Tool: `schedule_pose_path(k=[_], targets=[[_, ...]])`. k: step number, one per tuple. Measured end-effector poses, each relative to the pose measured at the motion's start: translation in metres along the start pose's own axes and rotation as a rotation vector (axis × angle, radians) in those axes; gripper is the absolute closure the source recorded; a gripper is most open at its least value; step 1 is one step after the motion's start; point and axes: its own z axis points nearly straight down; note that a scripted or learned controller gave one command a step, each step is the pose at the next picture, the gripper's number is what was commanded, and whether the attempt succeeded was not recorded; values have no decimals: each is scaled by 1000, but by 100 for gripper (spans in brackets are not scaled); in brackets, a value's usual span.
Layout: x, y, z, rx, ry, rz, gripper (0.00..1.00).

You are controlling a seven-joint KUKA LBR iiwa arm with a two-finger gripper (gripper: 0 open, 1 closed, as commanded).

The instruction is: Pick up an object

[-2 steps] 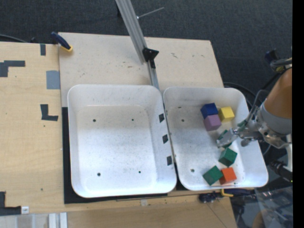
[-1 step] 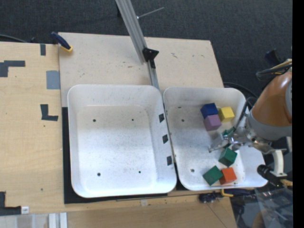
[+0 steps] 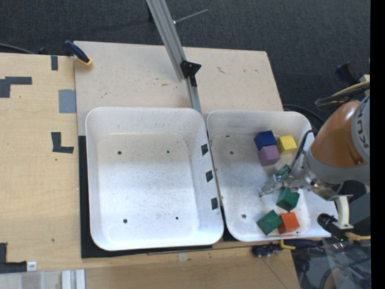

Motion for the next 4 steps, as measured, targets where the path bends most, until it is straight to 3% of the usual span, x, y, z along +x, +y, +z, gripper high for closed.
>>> schedule_pose_path(k=[1,3,4], targets=[[1,0,-10,2,3,0,100],[5,7,-106,1,3,0,100],[5,8,-136,2,3,0,100]])
